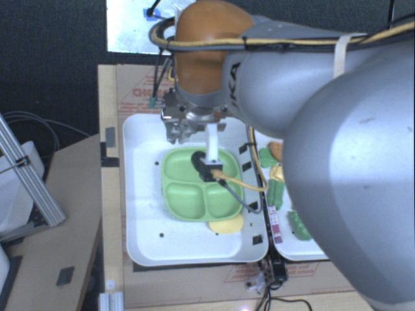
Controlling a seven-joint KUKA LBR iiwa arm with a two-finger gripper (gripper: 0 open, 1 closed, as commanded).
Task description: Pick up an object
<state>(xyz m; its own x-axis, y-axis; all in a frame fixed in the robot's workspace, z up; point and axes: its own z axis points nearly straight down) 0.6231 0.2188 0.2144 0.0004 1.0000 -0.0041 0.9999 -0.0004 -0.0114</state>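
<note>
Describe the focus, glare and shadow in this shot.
Camera view: the grey arm looms close to the lens, soft and blurred, hiding much of the right bin; the left bin and green divided tray look reasonably sharp; lighting is soft, with a mild sheen on the orange band and faint shadows.

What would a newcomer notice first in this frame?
The grey arm with its orange band looms across the top and right of the view, covering much of the right bin. In the left bin lies a bright green divided tray, with a yellow piece peeking out at its near edge.
</note>
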